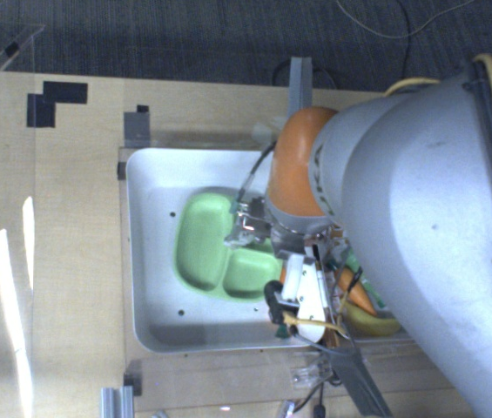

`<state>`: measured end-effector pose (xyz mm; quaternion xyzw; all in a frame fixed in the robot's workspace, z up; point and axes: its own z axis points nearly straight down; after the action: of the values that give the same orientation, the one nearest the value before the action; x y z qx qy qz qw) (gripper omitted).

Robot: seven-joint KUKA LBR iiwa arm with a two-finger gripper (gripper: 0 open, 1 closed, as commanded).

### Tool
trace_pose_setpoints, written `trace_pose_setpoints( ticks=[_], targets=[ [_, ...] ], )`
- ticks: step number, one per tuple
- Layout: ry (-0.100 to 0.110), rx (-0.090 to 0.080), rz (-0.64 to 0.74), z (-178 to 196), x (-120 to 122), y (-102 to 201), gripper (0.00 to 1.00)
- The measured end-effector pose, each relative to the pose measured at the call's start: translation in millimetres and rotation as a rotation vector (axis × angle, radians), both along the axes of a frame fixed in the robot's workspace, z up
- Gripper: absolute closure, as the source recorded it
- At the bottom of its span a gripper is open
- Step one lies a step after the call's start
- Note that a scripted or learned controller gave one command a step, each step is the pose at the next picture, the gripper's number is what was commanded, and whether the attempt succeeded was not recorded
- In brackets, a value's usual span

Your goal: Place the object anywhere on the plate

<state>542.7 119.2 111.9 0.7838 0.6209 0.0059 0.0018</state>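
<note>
Grey and bulky, my own arm (pixel 428 225) hides most of what lies to the right of the green divided plate (pixel 202 246). The orange band (pixel 296 177) sits above the plate's right rim, and my gripper (pixel 250 225) hangs over the ridge between the plate's two wells. Whether it is wide, narrow or carrying something I cannot tell, since the wrist covers it.

The plate rests in the left white bin (pixel 154 190). Just off the plate's right side, half under my arm, lie an orange piece (pixel 359 299) and a yellow, banana-like one (pixel 378 325). I take the object to be one of these, or else hidden under my wrist.

If I do carry it, I should lower over a well, not the ridge, and release low so it does not roll off.
</note>
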Motion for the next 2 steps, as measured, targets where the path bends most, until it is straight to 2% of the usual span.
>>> trace_pose_setpoints(
  ticks=[1,2],
  targets=[
    [-0.003,-0.012,-0.007,11,3,-9,1.0],
    [0.015,-0.003,-0.167,23,-55,42,1.0]
  ],
)
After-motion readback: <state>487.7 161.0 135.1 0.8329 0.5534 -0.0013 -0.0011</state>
